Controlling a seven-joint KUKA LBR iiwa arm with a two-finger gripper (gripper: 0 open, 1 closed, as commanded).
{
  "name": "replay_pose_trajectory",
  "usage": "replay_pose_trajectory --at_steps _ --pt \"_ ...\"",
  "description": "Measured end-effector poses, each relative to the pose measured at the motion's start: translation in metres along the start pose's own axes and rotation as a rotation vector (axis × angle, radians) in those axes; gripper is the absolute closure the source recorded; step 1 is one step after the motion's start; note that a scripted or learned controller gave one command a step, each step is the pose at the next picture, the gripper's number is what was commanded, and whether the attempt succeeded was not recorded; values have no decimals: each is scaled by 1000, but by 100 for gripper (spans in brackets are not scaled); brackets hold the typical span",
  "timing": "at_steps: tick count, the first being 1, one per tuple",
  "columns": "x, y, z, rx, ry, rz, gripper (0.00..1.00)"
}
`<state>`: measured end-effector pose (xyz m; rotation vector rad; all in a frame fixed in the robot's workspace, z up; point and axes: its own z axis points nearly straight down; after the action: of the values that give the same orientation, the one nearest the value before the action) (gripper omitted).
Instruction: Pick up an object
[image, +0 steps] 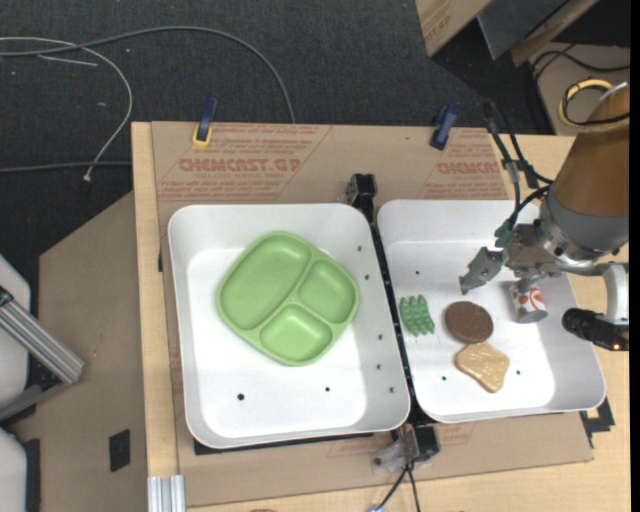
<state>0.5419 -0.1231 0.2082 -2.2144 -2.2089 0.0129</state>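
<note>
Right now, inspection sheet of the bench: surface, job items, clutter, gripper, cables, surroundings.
Surface: left bin and right bin side by side on a cardboard sheet.
Job's things: green divided plate in left bin; green ridged piece, brown disc, tan piece, small can in right bin.
Clutter: nothing seen.
Gripper: gripper above right bin, open, holding nothing.
Cables: grey cables on floor; black cables along arm.
Surroundings: blue clamps, dark carpet.

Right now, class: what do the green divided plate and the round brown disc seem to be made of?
Green divided plate: probably moulded plastic, with an even colour and soft sheen on its smooth compartments. Round brown disc: matte, uniform brown, possibly plastic or rubber toy food; the look leaves it open.
</note>
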Motion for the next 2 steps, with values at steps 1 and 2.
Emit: replay_pose_trajectory --at_steps 1,2 --pt "0 3 -7 -14 -2 -3 0" --pt "-8 -1 41 -8 -1 -1 0"
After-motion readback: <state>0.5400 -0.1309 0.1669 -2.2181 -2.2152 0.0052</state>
